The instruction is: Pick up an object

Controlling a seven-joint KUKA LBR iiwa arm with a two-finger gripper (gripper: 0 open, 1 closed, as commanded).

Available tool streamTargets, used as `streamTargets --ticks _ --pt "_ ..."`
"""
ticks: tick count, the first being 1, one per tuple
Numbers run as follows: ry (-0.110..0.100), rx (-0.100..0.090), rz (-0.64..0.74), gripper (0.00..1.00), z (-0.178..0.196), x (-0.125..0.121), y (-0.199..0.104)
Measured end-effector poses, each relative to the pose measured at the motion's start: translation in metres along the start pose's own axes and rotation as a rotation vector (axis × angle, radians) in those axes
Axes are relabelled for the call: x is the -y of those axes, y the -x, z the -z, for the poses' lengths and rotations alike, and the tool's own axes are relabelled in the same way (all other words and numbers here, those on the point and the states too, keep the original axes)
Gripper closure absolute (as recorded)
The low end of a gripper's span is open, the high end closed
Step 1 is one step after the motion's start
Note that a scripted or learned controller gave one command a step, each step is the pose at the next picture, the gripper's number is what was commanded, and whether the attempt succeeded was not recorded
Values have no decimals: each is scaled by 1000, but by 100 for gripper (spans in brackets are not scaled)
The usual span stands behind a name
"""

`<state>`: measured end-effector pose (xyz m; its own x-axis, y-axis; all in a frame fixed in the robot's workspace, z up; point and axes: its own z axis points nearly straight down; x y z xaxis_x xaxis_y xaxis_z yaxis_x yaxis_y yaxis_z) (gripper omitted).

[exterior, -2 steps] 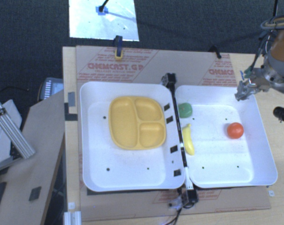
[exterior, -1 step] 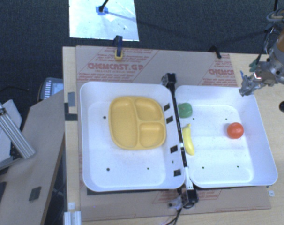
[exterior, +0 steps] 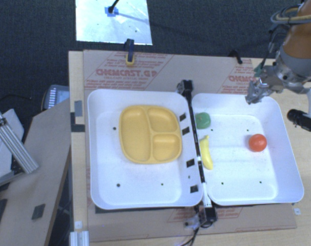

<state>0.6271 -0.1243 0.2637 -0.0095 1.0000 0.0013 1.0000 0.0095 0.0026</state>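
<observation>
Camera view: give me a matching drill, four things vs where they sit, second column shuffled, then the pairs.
Things:
1. yellow plastic divided tray
2. yellow plastic banana
3. orange-red round fruit
4. two-finger claw

Places:
A. right bin, right side
B. over right bin's far rim
C. left bin, middle
D. right bin, along the left wall

Pairs: 1-C, 2-D, 3-A, 4-B

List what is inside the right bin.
In the right bin: a green ball, a banana along the left wall and an orange ball. The claw covers part of its far rim.
</observation>
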Motion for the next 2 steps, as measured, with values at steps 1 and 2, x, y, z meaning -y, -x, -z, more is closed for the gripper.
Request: streamTargets --ticks 1,2 --pt "-2 0 0 100 3 8 -56" --pt "0 0 0 100 -1 7 -107"
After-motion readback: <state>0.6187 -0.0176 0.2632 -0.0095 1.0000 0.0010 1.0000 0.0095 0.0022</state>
